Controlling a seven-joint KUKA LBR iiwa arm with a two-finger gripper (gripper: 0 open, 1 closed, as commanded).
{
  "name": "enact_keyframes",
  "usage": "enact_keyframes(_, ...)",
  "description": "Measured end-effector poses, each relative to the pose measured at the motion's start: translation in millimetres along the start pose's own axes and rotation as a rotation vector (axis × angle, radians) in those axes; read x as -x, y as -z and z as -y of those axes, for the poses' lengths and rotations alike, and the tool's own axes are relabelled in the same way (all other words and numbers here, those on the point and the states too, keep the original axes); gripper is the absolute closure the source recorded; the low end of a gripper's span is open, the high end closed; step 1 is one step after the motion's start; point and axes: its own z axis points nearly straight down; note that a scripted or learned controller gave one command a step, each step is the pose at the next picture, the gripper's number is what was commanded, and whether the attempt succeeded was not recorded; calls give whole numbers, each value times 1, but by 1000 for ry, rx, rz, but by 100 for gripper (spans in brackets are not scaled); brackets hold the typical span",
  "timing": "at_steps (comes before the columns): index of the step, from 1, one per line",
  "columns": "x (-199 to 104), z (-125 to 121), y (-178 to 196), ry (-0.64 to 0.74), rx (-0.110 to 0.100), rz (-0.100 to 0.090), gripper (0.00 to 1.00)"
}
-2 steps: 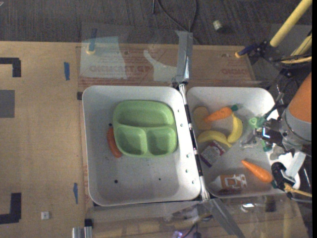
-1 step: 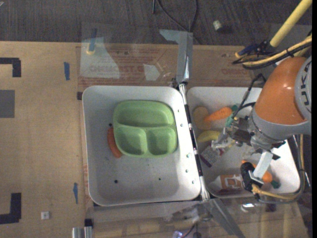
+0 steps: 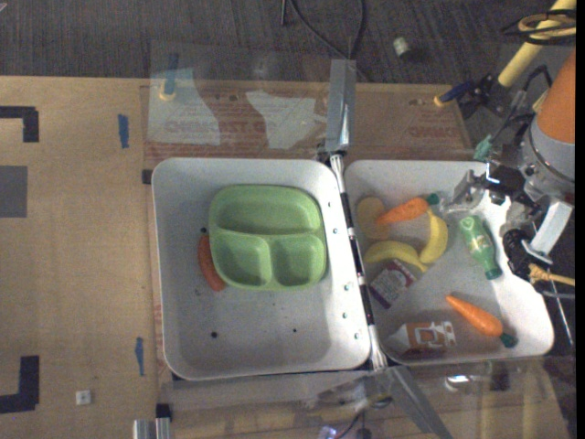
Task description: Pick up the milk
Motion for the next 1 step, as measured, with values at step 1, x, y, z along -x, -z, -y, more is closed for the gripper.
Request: enact_keyframes(1,28,42,-143,-72,-3,0,0)
